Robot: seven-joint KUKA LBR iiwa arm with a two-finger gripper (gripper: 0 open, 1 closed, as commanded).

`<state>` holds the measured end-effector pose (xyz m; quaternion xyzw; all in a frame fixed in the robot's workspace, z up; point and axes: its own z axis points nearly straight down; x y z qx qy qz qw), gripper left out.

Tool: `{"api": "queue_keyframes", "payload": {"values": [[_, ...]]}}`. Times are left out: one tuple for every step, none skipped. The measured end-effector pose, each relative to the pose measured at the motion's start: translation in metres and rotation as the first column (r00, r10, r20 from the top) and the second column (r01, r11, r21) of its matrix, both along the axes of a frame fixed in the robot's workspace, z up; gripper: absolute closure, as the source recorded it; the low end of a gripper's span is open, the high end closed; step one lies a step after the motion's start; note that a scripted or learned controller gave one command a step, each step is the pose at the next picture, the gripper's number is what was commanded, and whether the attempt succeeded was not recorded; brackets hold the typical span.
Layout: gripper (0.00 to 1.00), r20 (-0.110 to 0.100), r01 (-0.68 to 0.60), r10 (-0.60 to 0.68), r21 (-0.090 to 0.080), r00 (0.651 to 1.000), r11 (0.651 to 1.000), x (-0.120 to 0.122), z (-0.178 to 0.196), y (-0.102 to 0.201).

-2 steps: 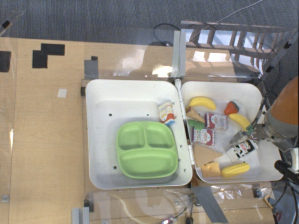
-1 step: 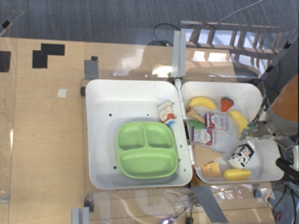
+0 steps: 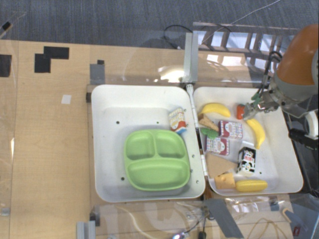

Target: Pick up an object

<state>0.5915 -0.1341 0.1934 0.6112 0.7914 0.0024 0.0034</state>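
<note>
two white bins [image 3: 99, 148] side by side. gripper [image 3: 249, 108] low over a small red thing [image 3: 240, 112] in the right bin, beside two bananas [image 3: 215, 109]; finger state impossible to tell.

Divided plate [image 3: 157, 159] in left bin [image 3: 107, 133]; bananas [image 3: 215, 108] in right bin [image 3: 284, 178]

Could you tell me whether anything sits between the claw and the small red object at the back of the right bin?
Nothing visible does. The claw hangs right beside the red object, with only bare bin floor around it; the nearest banana lies just in front.
</note>
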Motion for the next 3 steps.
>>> {"api": "queue_keyframes", "payload": {"values": [[1.0,-0.001,0.296,-0.296,0.001,0.955,0.955,0.057,-0.097,-0.009],[0.0,-0.001,0.295,-0.295,0.001,0.955,0.955,0.057,-0.097,-0.009],[0.0,-0.001,0.209,-0.209,0.001,0.978,0.978,0.058,-0.076,-0.037]]}}
